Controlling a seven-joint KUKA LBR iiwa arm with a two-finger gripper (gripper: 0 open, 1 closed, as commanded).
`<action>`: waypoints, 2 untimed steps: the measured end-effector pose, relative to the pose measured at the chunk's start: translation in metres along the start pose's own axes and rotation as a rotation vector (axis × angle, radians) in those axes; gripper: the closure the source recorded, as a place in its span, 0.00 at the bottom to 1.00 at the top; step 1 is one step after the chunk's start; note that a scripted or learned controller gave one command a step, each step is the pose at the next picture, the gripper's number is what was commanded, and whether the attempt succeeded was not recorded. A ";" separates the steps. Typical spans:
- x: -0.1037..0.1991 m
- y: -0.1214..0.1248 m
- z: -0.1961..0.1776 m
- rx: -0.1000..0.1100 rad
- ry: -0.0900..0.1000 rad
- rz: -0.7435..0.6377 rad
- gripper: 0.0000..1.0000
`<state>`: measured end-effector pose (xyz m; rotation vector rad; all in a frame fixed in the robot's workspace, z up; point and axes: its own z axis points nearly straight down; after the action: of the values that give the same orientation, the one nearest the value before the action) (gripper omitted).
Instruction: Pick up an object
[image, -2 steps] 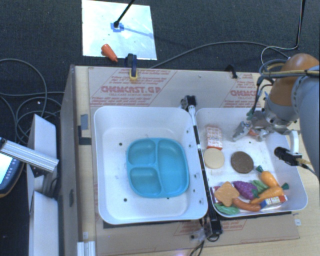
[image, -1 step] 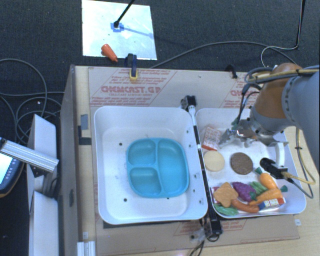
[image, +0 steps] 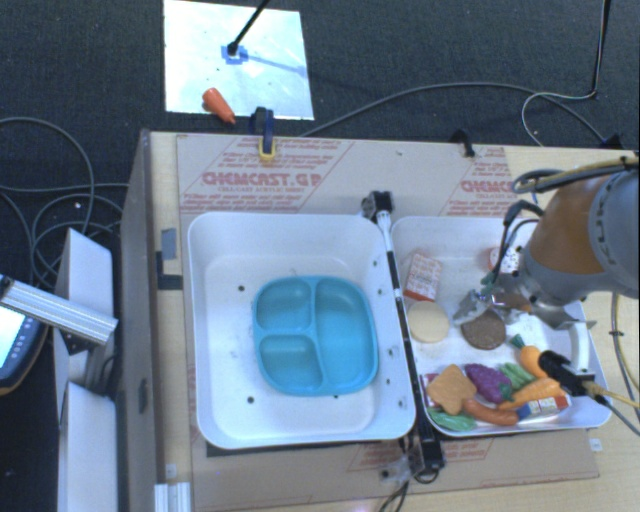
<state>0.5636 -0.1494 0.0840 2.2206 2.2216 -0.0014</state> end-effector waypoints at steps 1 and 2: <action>0.001 0.002 -0.012 -0.005 0.000 -0.002 1.00; 0.001 0.002 -0.012 -0.005 0.000 -0.002 0.00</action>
<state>0.5656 -0.1486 0.0956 2.2157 2.2219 0.0044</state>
